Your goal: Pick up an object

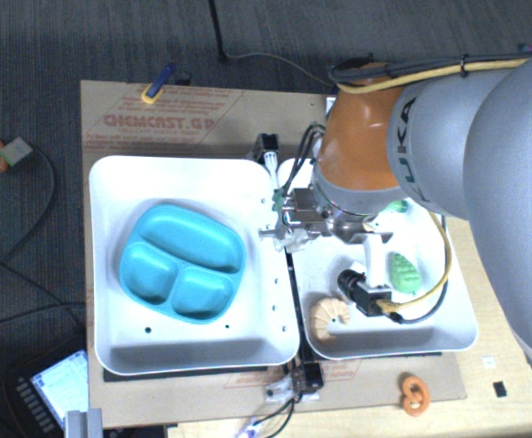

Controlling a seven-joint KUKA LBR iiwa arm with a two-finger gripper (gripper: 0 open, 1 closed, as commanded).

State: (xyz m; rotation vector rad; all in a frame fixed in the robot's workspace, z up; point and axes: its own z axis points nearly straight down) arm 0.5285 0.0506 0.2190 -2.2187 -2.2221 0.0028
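My gripper (313, 226) hangs low over the left part of the right bin (448, 336), close to the divider between the bins, and the grey wrist and orange band hide most of it. A green bumpy object (405, 273) lies in the right bin to the gripper's right. A beige ridged object (328, 316) rests near that bin's front wall. A small bit of something green (396, 207) peeks out from under the arm. In the left bin (110, 336) lies a blue divided plate (183, 260).
An orange ring-shaped item (415, 393) lies on the bench in front of the right bin. A blue and yellow clip (159, 82) sits on the cardboard behind the left bin. Cables run across the dark floor at the left.
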